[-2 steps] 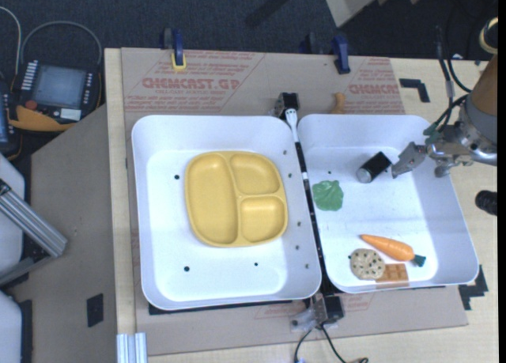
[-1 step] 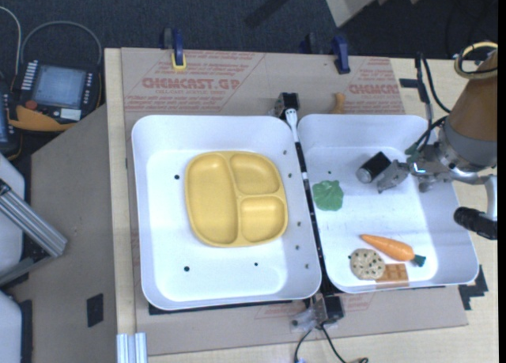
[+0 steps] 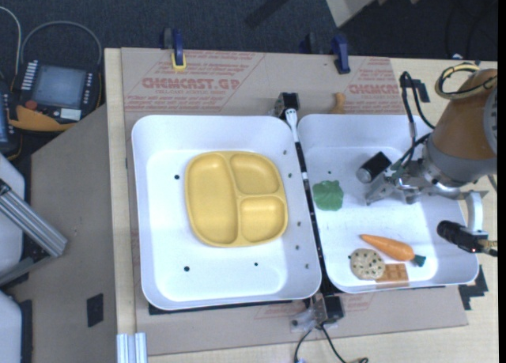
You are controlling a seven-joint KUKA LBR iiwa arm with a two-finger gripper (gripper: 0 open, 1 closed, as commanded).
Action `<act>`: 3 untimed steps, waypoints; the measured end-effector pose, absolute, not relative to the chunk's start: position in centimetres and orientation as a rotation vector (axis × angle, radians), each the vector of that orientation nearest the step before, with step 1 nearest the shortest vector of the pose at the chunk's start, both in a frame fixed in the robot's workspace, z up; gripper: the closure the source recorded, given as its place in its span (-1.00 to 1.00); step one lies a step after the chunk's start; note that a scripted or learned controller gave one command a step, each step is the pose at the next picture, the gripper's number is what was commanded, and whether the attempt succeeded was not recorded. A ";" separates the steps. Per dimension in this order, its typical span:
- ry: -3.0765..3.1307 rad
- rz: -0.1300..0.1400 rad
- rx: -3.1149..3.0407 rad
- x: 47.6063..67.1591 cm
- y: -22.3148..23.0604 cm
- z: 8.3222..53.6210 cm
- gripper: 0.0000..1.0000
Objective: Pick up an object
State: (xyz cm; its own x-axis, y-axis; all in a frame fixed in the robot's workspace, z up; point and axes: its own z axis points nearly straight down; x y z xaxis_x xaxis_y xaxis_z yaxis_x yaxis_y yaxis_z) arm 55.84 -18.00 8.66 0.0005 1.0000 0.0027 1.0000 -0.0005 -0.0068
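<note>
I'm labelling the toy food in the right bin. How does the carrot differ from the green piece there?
The carrot is orange, long and tapered, lying at a slant; the green piece is squat and lumpy. The carrot sits near the bin's front edge, close to the cookie; the green piece sits further back, by the bin's left wall, on its own. Both lie loose on the right bin floor, apart from the gripper.

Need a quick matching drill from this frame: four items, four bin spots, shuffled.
Items:
1. yellow divided plate
2. green toy
3. carrot
4. cookie

Places:
A. right bin, near its left wall
B. right bin, front edge, beside a cracker
C. middle of left bin
D. right bin, just behind the cookie and cracker

Pairs: 1-C, 2-A, 3-D, 4-B
</note>
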 end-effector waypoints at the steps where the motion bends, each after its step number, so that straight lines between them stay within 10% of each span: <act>1: -2.222 0.000 -2.223 56.0 -18.1 10.1 1.00; 3: -2.227 -0.004 -2.225 56.0 -17.8 20.8 1.00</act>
State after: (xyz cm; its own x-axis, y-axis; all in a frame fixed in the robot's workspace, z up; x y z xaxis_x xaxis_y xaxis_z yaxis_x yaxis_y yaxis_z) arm 56.04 -17.77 20.82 -0.0012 1.0000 -0.0029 1.0000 0.0013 0.0061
